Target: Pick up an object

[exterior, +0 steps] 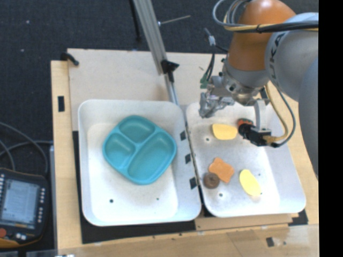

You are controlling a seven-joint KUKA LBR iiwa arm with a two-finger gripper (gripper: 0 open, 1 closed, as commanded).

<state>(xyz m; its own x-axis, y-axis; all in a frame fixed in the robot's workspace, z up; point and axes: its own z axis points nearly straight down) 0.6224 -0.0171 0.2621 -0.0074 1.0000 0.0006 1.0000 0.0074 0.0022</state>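
Observation:
The right bin holds a yellow piece near its back, an orange block in the middle, a small brown round piece beside the block, and a yellow oval piece toward the front. My gripper hangs over the back left corner of that bin, just left of and behind the upper yellow piece. Nothing shows between its fingers.
The left bin carries a teal divided plate. A slanted metal pole rises behind the bins, ending near the gap between them. Cables loop off the wrist on the right. A control pendant sits off the bench at lower left.

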